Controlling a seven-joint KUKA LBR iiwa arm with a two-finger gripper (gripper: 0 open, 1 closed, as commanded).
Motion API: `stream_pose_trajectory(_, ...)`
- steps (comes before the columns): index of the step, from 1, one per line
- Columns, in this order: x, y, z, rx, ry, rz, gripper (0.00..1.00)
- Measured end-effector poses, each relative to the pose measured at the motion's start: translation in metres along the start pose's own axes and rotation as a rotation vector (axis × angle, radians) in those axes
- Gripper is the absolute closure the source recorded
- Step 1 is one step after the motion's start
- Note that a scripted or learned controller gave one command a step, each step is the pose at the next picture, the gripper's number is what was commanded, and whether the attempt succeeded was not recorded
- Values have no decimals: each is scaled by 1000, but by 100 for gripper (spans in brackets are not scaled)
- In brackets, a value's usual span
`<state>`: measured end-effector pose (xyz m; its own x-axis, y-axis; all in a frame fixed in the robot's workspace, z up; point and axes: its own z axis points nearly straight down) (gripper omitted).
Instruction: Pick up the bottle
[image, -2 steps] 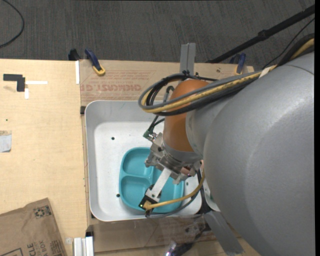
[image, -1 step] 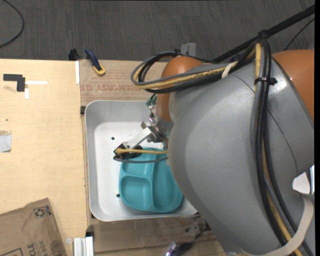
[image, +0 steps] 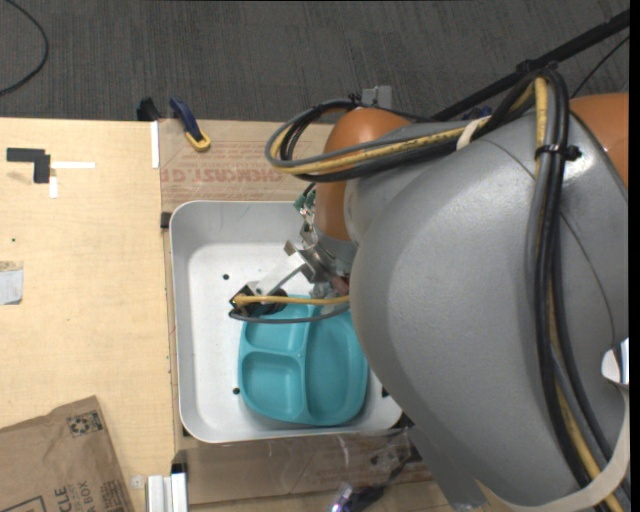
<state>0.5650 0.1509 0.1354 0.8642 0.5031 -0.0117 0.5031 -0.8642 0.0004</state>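
While grey arm's gripper (image: 310, 255) hangs beside teal divided plastic tray (image: 300, 380) in shallow white bin (image: 200, 330) | bottle bearing: cannot tell | grip: cannot tell

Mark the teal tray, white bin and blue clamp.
teal tray (image: 272, 370), camera view, left compartment floor.
white bin (image: 205, 330), camera view, bare floor left of tray.
blue clamp (image: 184, 113), camera view, blue handle.

Grey arm (image: 480, 300) extended leftward, end effector (image: 306, 252) low.

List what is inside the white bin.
A teal divided tray lies on the floor of the white bin. The grey arm covers the bin's right side, so anything lying there is hidden.
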Motion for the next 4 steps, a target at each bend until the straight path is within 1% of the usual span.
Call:
stream_pose_trajectory(1,-41,-17,43,2,9,322,100)
stream_pose_trajectory(2,-37,-37,-167,-1,9,145,100)
stream_pose_trajectory(3,-93,-17,-4,2,5,230,100)
stream_pose_trajectory(4,-99,-7,-170,-1,9,244,100)
